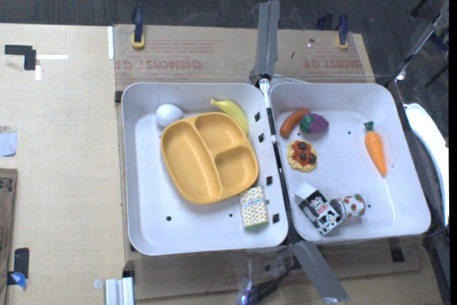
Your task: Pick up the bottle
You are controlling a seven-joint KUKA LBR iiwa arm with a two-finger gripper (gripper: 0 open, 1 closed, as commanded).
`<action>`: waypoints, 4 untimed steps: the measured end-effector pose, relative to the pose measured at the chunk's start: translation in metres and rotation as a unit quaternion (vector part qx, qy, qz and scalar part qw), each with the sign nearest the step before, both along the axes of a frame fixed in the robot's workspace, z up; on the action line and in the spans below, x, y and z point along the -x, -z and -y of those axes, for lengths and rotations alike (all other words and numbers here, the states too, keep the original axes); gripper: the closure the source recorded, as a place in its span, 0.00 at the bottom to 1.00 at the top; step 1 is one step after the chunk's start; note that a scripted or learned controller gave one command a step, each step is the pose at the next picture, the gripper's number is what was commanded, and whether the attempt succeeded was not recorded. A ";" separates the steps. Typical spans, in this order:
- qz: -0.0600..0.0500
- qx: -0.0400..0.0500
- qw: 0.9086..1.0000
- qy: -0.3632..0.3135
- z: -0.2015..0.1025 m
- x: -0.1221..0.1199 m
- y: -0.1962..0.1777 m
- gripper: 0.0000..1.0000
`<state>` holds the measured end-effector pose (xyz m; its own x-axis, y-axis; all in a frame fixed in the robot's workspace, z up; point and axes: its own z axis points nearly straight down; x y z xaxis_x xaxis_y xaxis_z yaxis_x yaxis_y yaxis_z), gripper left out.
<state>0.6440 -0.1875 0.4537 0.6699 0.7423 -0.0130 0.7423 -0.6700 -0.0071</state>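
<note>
Glossy white bin (400, 153), small cylindrical bottle (351, 206)

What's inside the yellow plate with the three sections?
The yellow plate has nothing visible in its three sections. A banana and a white egg lie just outside its rim. The bin floor beneath it is covered.

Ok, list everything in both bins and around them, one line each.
plate: 1, yellow, divided, left bin
egg: 1, white, left bin, far left corner
banana: 1, yellow, left bin, behind the plate
small box: 1, pale green, left bin, near the front
hot dog: 1, red-orange, right bin, far left
purple vegetable: 1, purple and green, beside the hot dog
pizza slice: 1, yellow with red toppings, right bin
carrot: 1, orange, right bin, right side
carton: 1, black and white, right bin front
bottle: 1, white with red spots, lying beside the carton
clamps: 2, blue, far edge of the bench
</note>
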 end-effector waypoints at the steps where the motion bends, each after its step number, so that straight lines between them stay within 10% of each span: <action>1: -0.002 0.001 1.000 -0.002 -0.001 -0.001 -0.007 1.00; 4: -0.011 0.003 1.000 -0.009 -0.003 -0.005 -0.025 1.00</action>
